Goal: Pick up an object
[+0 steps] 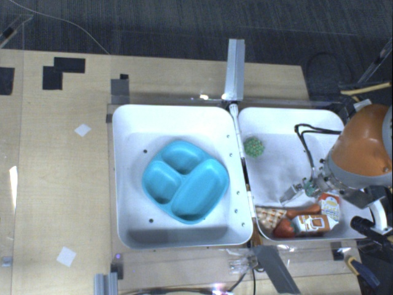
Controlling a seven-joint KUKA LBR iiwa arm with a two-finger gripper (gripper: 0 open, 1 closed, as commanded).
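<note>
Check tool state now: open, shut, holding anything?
Tool: low in the right bin, beside the bottle. Whether it is open, shut or holding something cannot be told.

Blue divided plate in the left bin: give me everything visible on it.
The blue divided plate is a light blue, smooth, plastic-looking dish with rounded corners and three compartments: two smaller ones toward the far and left sides, one larger toward the near right. It lies flat, right side up, turned diagonally, roughly in the middle of the left bin. It rests on the bin floor, clear of the walls. Nothing shows inside its compartments, and nothing else touches it.
</note>
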